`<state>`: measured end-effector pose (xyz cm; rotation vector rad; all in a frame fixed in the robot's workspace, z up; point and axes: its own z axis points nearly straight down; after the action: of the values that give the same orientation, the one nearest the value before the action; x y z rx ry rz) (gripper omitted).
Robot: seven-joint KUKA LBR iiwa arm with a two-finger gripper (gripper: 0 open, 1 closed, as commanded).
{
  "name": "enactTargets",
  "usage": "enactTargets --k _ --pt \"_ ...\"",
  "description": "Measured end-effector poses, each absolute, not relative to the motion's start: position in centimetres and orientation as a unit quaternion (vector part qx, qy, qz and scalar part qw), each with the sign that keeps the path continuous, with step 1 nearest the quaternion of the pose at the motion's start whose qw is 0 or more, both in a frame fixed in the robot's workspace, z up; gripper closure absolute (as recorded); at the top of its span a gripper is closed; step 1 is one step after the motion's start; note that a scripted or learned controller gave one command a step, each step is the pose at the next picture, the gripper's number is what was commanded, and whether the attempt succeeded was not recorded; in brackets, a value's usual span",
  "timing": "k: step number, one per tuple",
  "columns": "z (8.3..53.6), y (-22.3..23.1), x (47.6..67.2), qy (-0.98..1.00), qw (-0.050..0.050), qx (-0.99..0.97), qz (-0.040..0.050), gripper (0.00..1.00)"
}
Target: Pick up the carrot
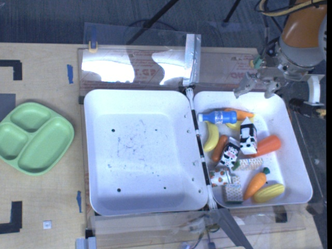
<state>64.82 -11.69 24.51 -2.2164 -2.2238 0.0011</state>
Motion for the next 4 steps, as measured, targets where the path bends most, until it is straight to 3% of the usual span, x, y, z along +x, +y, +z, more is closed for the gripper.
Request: enactTargets --k 1,2,3,4 --pt "18.0 -16.0 63.2 -0.733 0.001 -0.680 0.0004 0.00" --pt "10.5 -19.3 64.0 -0.778 -0.009 -0.628 -0.0046 0.00" --pt "10.0 -18.4 66.8 -0.845 -0.006 -0.535 0.0049 0.00" --pt "13.3 -15.1 65.2 -0.841 -0.018 -0.541 0.0087 0.00"
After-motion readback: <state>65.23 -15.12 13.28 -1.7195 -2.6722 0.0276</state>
